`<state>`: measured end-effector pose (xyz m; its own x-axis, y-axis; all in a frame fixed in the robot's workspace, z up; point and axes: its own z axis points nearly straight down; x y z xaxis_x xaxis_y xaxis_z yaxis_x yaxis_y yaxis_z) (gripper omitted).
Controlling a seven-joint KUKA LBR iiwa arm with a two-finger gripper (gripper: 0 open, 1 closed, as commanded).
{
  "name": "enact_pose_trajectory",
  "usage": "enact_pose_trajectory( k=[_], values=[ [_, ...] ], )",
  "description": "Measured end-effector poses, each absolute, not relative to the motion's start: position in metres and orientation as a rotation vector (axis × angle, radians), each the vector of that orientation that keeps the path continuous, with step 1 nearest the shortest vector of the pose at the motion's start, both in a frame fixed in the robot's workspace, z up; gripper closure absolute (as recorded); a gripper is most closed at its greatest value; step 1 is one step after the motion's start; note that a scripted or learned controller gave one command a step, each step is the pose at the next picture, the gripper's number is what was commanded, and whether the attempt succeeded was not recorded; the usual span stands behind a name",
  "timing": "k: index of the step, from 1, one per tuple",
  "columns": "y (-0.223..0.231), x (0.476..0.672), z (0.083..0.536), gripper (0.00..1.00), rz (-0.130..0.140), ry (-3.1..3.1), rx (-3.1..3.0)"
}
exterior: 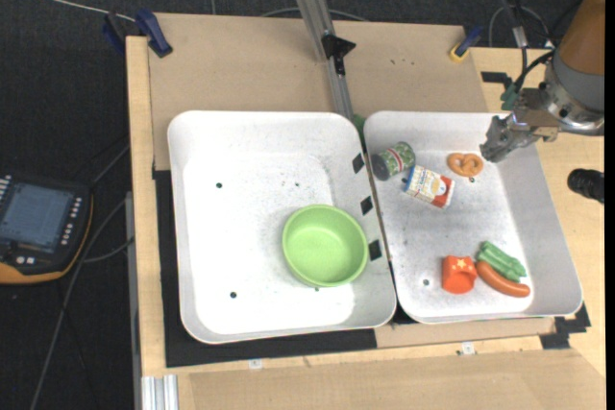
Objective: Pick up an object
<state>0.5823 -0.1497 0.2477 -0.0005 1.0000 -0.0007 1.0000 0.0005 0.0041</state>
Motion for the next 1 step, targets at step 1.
enact_pose_trajectory(
  k=[1],
  values=[
    [-0.0988,0.5996,0.2358,1.00,0.001,2.227,2.217]
  ],
)
